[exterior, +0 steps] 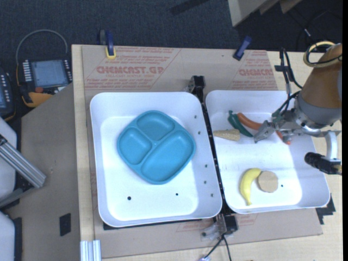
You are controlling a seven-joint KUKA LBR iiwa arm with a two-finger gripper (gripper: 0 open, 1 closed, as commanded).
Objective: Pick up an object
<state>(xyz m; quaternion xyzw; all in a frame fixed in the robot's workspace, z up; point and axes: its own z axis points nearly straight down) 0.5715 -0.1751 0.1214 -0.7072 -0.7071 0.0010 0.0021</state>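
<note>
Gripper [267, 130] low in right bin [310, 197], just beside the carrot [249, 122]; whether its tips are spread or closed, cannot tell. Risk, as judged: tips closing beside the carrot instead of around it, nudging it against the cone-like piece [227, 135]. Same bin holds banana [249, 185] touching a tan disc [267, 181]. Left bin [103, 145] holds a blue divided plate [156, 147].

The arm enters from the right edge of the frame, its orange band at upper right above a grey wrist. The end effector [265, 132] reaches leftward at mid-right of the frame, its fingers slightly parted.
</note>
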